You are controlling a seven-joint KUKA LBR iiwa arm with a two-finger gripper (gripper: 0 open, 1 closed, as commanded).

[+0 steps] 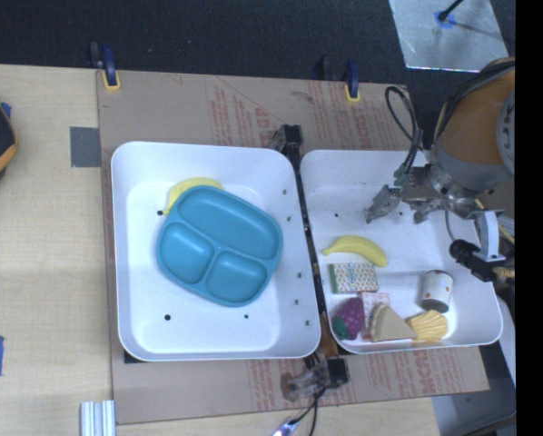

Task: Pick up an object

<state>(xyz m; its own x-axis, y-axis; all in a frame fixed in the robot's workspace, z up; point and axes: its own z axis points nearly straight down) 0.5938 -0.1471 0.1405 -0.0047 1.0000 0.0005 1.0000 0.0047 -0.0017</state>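
gripper (400,205) open above right bin (344,173), banana (354,249) below

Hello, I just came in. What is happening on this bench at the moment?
A grey robot arm reaches in from the right, and its gripper hangs over the right bin, with nothing between its open fingers. Below it in that bin lie a banana, a small packet, a purple item and a can. The left bin holds a blue divided plate, partly over something yellow. Nothing is picked up yet.
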